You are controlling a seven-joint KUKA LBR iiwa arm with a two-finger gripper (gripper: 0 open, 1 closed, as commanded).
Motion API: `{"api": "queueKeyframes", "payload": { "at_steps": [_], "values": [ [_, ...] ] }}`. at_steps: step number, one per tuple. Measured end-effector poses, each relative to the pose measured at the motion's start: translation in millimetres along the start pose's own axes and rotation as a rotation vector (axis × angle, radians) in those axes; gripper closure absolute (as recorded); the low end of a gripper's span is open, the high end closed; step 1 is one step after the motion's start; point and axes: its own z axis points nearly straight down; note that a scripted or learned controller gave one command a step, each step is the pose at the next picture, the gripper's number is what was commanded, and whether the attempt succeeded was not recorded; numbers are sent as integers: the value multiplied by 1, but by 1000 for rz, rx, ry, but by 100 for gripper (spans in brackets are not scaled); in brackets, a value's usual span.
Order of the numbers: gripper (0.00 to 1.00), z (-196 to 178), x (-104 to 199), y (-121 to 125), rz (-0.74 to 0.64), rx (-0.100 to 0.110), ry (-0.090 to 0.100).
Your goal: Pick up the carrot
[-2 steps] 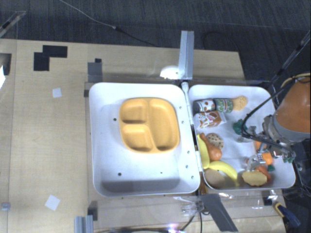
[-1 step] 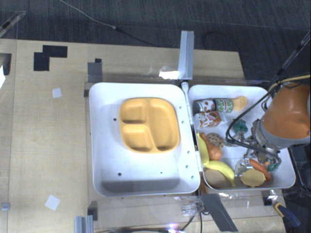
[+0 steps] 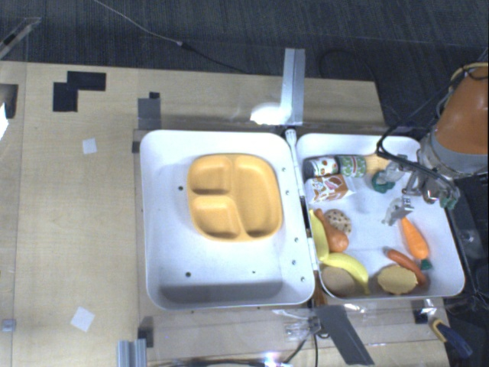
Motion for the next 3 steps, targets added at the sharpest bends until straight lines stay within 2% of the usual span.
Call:
{"api": "queueKeyframes", "payload": {
  "at_steps": [1,2,3],
  "values": [
    [0,45,35,10,-41,1,-4],
    [100,32,31,12,-47,1,-13],
    [100,43,58,23,-118,3,-11]
  ]
}}
